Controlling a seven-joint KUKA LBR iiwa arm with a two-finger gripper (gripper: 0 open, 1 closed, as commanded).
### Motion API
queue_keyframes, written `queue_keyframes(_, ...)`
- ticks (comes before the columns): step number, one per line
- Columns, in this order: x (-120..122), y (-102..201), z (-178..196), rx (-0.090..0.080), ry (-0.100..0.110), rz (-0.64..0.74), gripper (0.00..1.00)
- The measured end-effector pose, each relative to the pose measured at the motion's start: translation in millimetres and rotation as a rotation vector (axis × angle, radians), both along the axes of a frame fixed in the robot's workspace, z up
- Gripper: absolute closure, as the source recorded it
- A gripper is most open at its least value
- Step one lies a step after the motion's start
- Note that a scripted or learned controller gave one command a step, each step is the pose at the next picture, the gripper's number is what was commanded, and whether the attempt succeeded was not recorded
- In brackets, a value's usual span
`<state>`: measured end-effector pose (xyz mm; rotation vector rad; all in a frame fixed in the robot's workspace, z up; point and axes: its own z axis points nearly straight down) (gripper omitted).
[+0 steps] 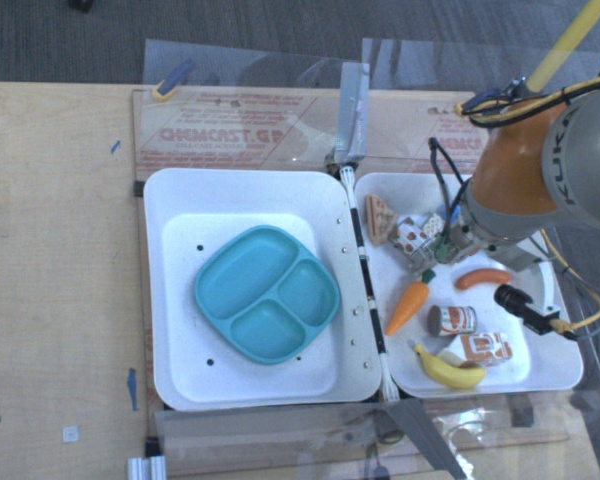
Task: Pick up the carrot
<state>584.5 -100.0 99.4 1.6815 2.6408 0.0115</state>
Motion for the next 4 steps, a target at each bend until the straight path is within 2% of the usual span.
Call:
queue_keyframes(1, -0.1, -0.1, -0.1, 0.000, 0.000, 0.000, 0.00)
queue_keyframes(2, -24.4, 10.6, 84.4, 0.000, 0.012, -0.209, 0.00)
queue_keyframes(3, 15.9, 61.9, 144.9, -0.001, 0.010, -0.027, 0.00)
queue_keyframes(4, -16.8, 40.8, 130.4, -0.001, 0.014, 0.228, 0.00)
